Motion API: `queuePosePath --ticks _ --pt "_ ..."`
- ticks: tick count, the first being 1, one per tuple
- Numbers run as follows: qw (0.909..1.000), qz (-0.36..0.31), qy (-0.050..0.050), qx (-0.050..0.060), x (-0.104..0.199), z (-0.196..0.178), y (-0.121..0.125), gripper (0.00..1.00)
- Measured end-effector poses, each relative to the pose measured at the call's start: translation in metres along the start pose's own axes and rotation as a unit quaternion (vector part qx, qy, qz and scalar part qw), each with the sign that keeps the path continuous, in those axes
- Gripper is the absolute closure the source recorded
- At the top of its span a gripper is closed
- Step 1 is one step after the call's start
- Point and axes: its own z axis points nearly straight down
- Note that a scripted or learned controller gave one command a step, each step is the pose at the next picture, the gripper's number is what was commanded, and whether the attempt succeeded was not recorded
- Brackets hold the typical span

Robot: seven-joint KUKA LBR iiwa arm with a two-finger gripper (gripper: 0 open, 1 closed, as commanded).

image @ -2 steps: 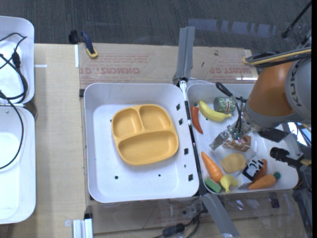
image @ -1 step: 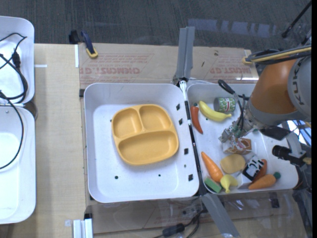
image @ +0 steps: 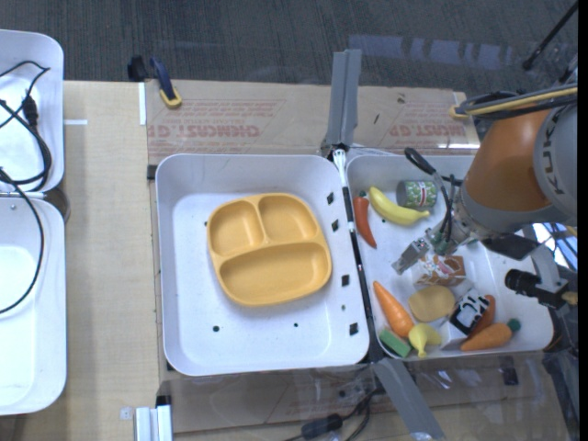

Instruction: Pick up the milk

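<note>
- Nearest the camera, along the right bin's (image: 542, 338) front wall, lie a green block (image: 395, 344), a small yellow piece (image: 422, 338) and an orange carrot (image: 487, 336).
- Just behind these sits the milk (image: 471, 309), a small black-and-white carton wedged between that carrot and a tan round item (image: 432, 303).
- The pincer (image: 432, 246) hangs further back, over a crinkled packet (image: 443, 269) and apart from the milk; I cannot tell whether it is open or closed.
- Risk: a descent from here would likely catch the packet instead of the milk.
- Risk: the milk is crowded, so a closing grip may pinch the carrot too or tip the carton away.
- Further in lie a banana (image: 395, 208) and a green can (image: 418, 193).
- The left bin (image: 184, 274) carries a yellow divided plate (image: 269, 248).
- Both bins rest on cardboard (image: 248, 118) over a pale wooden desk (image: 101, 246); dark carpet (image: 230, 16) lies beyond.
</note>
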Motion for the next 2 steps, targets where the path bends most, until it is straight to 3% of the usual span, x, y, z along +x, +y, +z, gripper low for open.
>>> queuePosePath --ticks 1,2 --pt "0.999 0.045 0.004 0.004 -0.0255 0.0119 -0.0411 0.0" --pt "0.9939 0.11 0.004 0.003 -0.0215 0.0117 -0.0457 0.0"
